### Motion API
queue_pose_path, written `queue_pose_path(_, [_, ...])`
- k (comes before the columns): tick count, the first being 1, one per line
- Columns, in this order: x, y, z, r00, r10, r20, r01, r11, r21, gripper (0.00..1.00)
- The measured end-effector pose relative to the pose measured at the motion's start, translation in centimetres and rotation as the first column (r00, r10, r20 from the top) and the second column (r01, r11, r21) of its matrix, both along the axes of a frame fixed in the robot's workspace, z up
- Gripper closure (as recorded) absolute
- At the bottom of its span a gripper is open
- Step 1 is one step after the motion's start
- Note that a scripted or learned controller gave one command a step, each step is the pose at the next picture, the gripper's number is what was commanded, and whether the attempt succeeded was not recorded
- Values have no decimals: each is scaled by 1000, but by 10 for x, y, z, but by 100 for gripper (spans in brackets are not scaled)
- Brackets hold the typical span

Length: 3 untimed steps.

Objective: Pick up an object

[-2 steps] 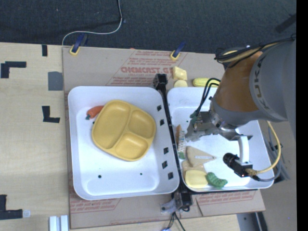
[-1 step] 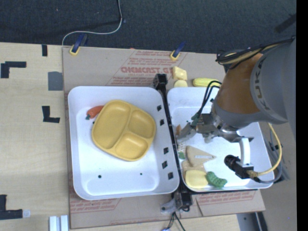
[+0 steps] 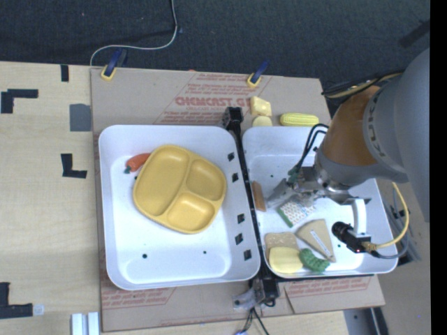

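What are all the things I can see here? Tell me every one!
Bins: two, white, side by side on the cardboard.
Divided plate: one, yellow, in the left bin.
Carrot-like toy: one, orange, left bin, tucked partly under the plate's upper left edge.
Corn cob: one, yellow, on the cardboard above the right bin.
Pale pieces: two, cream-yellow, left of the corn.
Small toy foods: several, tan, yellow and green, at the right bin's bottom.
Clamps: two, yellow and blue, at the cardboard's top edge.
Cable: one, white, on the dark floor.
Arm: one, grey and orange, over the right bin.
Gripper: one, dark, low in the right bin.
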State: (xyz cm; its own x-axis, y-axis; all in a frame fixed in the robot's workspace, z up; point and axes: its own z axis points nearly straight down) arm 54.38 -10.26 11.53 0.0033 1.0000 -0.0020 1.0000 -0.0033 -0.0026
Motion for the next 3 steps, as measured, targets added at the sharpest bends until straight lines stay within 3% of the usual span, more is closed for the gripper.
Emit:
queue_pose_path(1, [-19, -12, -25, 1000, 6, 26, -6, 1000, -3, 0])
queue_pose_path(2, [51, -72, 30, 1000, 5, 13, -5, 1000, -4, 0])
queue_pose_path(3, [92, -24, -34, 1000, 9, 3, -9, 1000, 1, 0])
